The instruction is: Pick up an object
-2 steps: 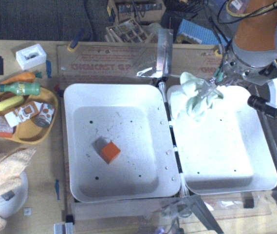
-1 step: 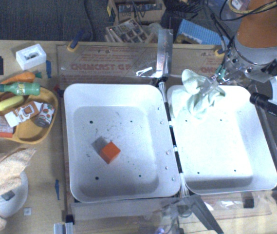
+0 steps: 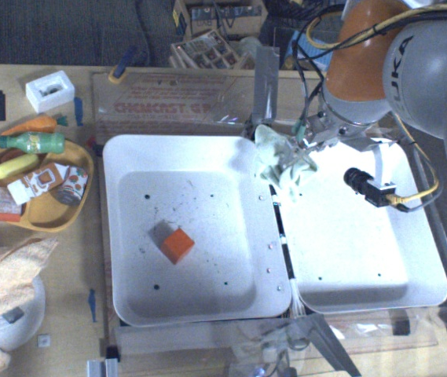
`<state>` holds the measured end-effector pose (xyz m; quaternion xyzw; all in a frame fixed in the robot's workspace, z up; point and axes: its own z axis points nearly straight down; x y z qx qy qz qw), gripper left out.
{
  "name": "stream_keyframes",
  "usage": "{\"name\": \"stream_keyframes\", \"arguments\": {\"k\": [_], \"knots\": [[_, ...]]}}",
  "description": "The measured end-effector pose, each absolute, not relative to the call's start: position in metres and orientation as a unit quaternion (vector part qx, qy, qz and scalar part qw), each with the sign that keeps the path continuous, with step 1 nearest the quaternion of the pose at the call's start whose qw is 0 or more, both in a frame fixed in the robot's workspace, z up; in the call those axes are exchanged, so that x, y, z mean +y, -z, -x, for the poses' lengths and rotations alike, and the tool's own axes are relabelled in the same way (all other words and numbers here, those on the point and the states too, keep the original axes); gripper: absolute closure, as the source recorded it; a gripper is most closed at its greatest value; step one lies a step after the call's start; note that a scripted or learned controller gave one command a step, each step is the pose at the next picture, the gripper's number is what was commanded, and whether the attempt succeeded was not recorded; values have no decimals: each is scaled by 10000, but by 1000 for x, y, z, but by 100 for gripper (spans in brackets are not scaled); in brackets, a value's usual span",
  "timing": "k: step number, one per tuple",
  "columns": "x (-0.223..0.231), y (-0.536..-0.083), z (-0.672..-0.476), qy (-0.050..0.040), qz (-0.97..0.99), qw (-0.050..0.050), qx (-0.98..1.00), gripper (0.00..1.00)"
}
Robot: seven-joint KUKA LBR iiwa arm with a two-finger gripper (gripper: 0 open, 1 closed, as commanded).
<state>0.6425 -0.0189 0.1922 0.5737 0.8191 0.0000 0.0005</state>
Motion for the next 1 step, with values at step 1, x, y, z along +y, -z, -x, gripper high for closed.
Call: {"name": "stream_keyframes", "arguments": {"k": [1], "knots": [[-28, -186, -668, -7, -4653, 34, 8852, 100]]}}
